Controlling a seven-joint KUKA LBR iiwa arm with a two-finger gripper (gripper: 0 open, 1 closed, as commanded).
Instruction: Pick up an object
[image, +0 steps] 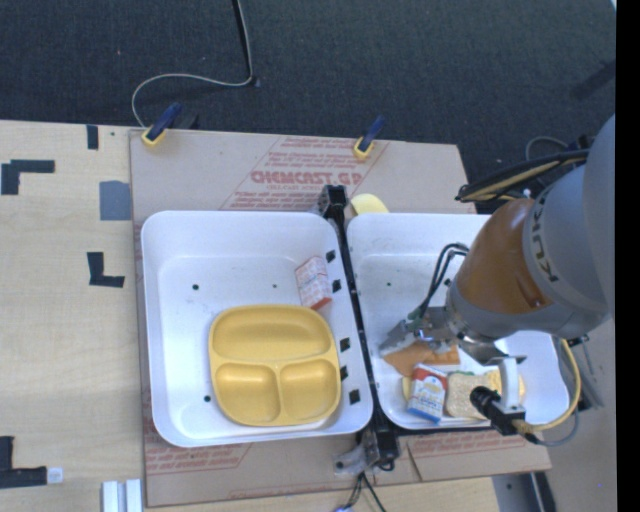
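Orange flat piece (418, 358) sits in the right bin (400, 250), lower-left part in the view, close to the divider between the bins. It looks thin, wedge-ish and plain orange, and its top edge is partly covered by the gripper (416, 332). Just below it are a small carton (426, 394) (white with red and blue print) and a tan bread-like slice (463, 394) against the carton's right side. Arm (585, 250) comes in from the right, with its orange band (510, 265) over the bin's middle. The wrist is bent down and left, so the gripper is low over the orange piece. Contact: can't tell. Gripper open or closed: can't tell either, since the wrist hides it. Left bin (180, 290) holds a yellow divided plate (275, 365) and a small red-and-white box (313, 281) by the divider
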